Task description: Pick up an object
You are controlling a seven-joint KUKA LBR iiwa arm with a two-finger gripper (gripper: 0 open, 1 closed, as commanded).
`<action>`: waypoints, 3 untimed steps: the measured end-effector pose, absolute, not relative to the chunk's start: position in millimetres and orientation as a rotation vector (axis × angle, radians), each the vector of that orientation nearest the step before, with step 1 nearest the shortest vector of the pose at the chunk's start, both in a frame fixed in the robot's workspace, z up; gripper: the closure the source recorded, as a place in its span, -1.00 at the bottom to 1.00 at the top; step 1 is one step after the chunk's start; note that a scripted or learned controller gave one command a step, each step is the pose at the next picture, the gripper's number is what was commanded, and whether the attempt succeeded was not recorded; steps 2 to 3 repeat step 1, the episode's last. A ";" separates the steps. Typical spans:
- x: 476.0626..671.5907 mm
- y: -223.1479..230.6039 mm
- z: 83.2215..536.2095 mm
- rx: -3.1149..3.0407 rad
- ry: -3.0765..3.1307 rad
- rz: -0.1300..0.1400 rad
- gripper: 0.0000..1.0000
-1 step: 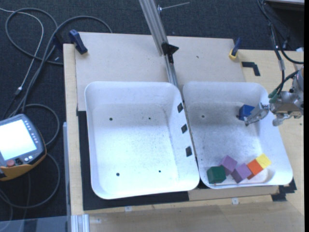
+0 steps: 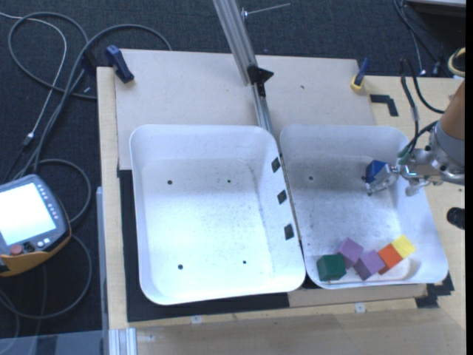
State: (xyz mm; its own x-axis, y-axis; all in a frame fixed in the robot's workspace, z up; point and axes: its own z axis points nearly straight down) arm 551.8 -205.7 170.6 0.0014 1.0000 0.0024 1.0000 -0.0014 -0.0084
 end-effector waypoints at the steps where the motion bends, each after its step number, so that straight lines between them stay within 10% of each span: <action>1: 634.9 -163.0 98.9 -2.215 -2.232 -0.009 -1.00; 3: 634.9 -163.0 98.9 -2.215 -2.232 -0.009 -1.00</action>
